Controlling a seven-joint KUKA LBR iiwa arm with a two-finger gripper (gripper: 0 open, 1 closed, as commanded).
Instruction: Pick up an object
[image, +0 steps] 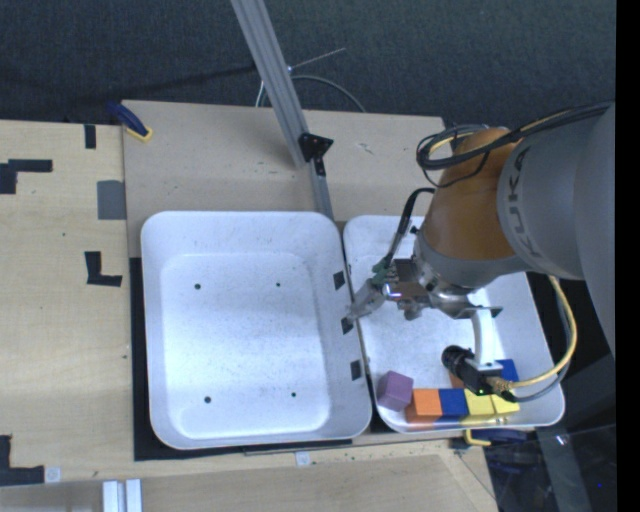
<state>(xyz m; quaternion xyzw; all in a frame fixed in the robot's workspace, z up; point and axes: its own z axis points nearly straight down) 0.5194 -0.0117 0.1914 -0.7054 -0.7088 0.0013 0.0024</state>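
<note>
Blocks (440, 402) in right bin (375, 245)

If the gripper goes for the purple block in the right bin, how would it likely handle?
The purple block looks rigid with flat faces, so it probably won't roll. It seems small, so likely light. It lies close beside the orange block near the bin's wall, so finger room may be tight.

The arm (520, 200) hides much of the right bin (375, 240) — and runs off the right edge.
</note>
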